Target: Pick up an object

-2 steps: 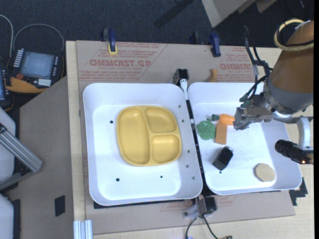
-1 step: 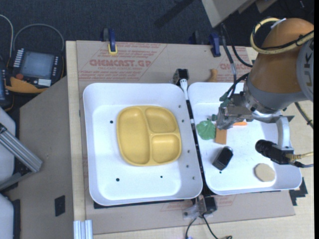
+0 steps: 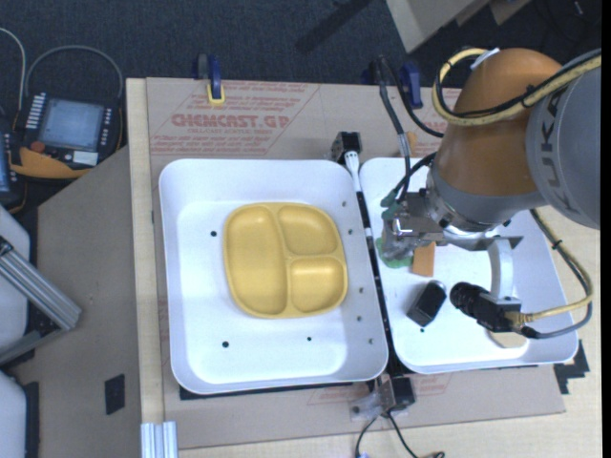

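My gripper point(image 3: 405, 227) hangs low over the left part of the right bin point(image 3: 544, 256), under the orange and grey wrist. Just below it a small green object point(image 3: 389, 250) lies by the bin's left wall, partly hidden by the gripper. An orange block point(image 3: 423, 260) lies right beside the green object. A little nearer the front sits a small black block point(image 3: 427, 302), apart from the gripper. I see nothing lifted off the bin floor.
The left bin point(image 3: 191, 284) holds a yellow divided plate point(image 3: 284, 258) in its middle. The arm's body covers much of the right bin's back part. A ridge with screws point(image 3: 370, 256) separates the two bins.
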`<state>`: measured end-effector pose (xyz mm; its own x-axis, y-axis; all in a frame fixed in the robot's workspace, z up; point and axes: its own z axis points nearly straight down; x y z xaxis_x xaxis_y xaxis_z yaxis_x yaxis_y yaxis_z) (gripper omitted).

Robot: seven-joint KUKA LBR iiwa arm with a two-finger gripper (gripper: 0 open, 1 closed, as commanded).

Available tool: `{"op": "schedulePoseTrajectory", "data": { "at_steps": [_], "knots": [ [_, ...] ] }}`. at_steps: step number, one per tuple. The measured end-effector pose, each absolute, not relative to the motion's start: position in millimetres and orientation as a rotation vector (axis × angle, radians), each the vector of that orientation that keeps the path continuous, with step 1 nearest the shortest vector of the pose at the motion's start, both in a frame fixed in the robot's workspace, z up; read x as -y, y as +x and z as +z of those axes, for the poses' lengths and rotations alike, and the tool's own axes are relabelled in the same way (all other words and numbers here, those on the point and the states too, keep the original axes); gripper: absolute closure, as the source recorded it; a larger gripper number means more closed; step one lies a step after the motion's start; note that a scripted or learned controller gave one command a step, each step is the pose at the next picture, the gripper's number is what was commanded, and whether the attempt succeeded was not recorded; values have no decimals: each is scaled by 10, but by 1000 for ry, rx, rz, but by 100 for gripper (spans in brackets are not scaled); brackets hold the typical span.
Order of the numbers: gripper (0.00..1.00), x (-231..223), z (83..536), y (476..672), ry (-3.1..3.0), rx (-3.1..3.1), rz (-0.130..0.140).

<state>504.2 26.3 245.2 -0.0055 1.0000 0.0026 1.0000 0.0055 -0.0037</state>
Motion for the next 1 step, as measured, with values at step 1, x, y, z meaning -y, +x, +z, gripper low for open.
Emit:
{"op": "schedulePoseTrajectory", "data": {
  "at_steps": [1],
  "knots": [
    [100, -828, 2425, 5023, -2212, 2227, -1]
  ]
}}
